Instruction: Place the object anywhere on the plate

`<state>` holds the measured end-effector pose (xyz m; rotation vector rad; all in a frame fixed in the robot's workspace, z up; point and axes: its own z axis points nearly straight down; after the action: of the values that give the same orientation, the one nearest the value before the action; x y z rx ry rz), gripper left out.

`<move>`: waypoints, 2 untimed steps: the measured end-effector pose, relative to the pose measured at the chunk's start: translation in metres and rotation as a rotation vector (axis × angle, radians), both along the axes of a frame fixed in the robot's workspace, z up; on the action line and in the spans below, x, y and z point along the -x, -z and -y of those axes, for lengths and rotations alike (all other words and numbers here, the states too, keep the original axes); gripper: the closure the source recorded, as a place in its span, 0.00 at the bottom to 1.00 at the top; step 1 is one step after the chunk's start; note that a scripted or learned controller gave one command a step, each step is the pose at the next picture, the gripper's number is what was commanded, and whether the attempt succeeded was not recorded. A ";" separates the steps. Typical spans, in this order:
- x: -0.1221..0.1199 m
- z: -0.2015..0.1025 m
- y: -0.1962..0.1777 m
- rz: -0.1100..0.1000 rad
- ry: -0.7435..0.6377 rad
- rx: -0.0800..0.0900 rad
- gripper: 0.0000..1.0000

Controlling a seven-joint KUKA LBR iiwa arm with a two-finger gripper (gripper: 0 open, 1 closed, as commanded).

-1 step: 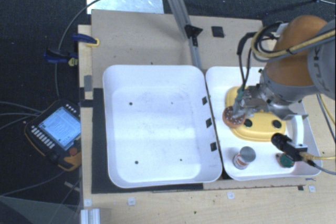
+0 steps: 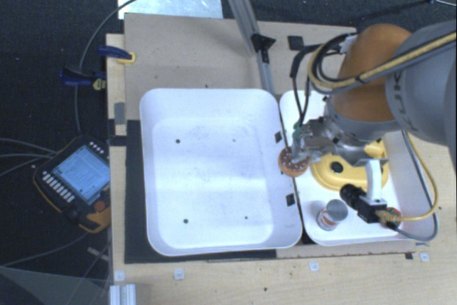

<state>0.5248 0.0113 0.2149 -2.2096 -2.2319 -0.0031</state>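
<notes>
- Centrally, the left bin (image 2: 214,168) serves as landmark; it sits on the bench (image 2: 186,46) with a second bin, the right bin (image 2: 357,236), against its right wall.
- Arm (image 2: 400,89): reaches over the right bin; its hand (image 2: 300,146) hangs at the landmark's right rim.
- Hand state: how far it is opened cannot be told.
- Brown ring-shaped object (image 2: 293,164): directly under the hand, touching the landmark's right rim; whether it is gripped cannot be told.
- Yellow plate (image 2: 335,173): just right of the ring.
- Small can (image 2: 332,214): below the plate.
- Pendant (image 2: 75,178): left of the landmark, off the bench.
</notes>
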 end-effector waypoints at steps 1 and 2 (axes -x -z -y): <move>0.003 -0.056 -0.014 0.001 -0.001 0.000 1.00; 0.014 -0.106 -0.006 -0.001 0.000 0.000 1.00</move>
<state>0.5107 0.1170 0.2208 -2.2088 -2.2317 -0.0022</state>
